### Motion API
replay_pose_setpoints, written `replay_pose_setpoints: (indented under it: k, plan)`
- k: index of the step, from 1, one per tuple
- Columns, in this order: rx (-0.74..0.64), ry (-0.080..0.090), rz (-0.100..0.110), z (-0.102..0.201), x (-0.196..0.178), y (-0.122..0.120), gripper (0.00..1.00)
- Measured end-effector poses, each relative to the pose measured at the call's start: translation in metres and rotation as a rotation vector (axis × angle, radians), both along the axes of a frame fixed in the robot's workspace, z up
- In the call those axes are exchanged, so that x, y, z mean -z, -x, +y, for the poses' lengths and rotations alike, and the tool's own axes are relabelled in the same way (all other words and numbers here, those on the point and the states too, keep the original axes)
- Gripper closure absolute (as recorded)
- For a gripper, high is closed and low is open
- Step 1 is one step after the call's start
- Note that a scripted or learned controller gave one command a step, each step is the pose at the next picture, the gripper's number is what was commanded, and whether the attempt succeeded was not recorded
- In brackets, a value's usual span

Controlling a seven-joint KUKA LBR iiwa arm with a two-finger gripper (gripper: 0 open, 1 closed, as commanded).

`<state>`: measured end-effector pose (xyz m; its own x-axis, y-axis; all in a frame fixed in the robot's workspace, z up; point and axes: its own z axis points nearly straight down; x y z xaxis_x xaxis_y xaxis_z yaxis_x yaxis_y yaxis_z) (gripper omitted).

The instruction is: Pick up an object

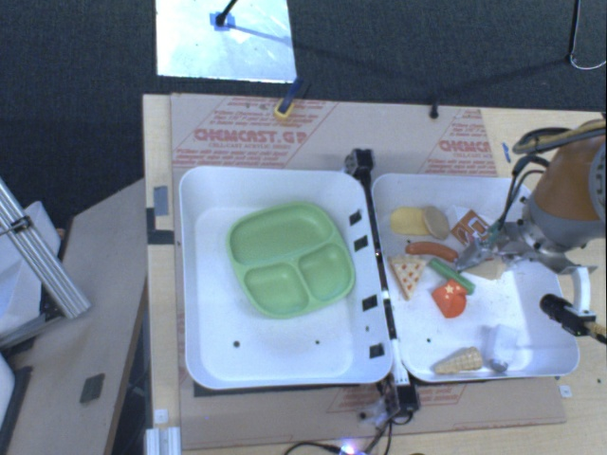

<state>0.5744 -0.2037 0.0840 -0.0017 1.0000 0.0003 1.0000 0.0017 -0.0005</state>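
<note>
**Things around the bench**

A green plate (289, 258) with three parts lies in the left white bin (204, 282). Behind the bins sits brown cardboard (248, 133) with red letters — and a shiny square sheet (224, 25) lies on the dark floor (66, 74).

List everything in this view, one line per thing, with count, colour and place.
bins: 2, white, side by side on the bench
divided plate: 1, light green, three compartments, in the left bin
yellow piece: 1, yellow, right bin, far end
round piece: 1, tan, beside the yellow piece
hot dog: 1, red-orange, right bin centre
waffle wedge: 1, tan with red edge, near the divider
green stick: 1, green, right bin centre
tomato: 1, red
ice cream cone: 1, tan, near edge
arm: 1, grey and orange, entering from the right
claw: 1, grey, over the right bin's items
</note>
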Motion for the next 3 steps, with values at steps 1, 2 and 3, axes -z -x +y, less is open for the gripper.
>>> replay_pose_setpoints:
  k: [1,2,3]
  plan:
    - [0.000,0.002,-0.013,-0.001,-0.017,-0.004,1.00]
    - [-0.003,0.002,-0.006,0.007,-0.077,-0.002,1.00]
    - [0.000,0.003,-0.008,-0.001,-0.133,0.004,1.00]
